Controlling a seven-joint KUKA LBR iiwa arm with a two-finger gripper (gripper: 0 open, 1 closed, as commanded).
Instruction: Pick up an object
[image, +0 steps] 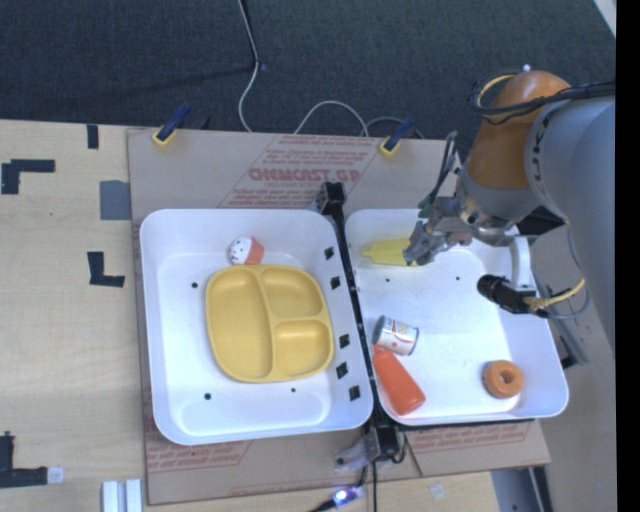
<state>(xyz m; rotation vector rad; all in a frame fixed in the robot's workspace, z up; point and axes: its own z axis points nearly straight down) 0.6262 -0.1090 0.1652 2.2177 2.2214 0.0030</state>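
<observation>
- The gripper (418, 250) is seen low over the far part of the right bin (530, 405), at the right end of a flat yellow object (383, 252) that lies near the divider (345, 290) between the two bins.
- The gripper appears to touch or overlap the end of the yellow object, but its own state cannot be told from this slanted view, and no object can be confirmed as held.
- It is judged that the yellow object is the present target of the pick.
- Other things are found in the same bin: a small can (396, 336) on its side near the middle, an orange piece (398, 384) just below it at the near left, and a brown ring (502, 378) at the near right.
- In the left bin (160, 300) a yellow divided plate (268, 322) is placed, with a small white and orange item (243, 250) just beyond its far edge.
- A risk is seen in the flat shape of the target: it may be pinched only at the tip and may slip out when lifted.
- The object may also be pushed toward the divider instead of being gripped, because it lies close to the bin wall.
</observation>
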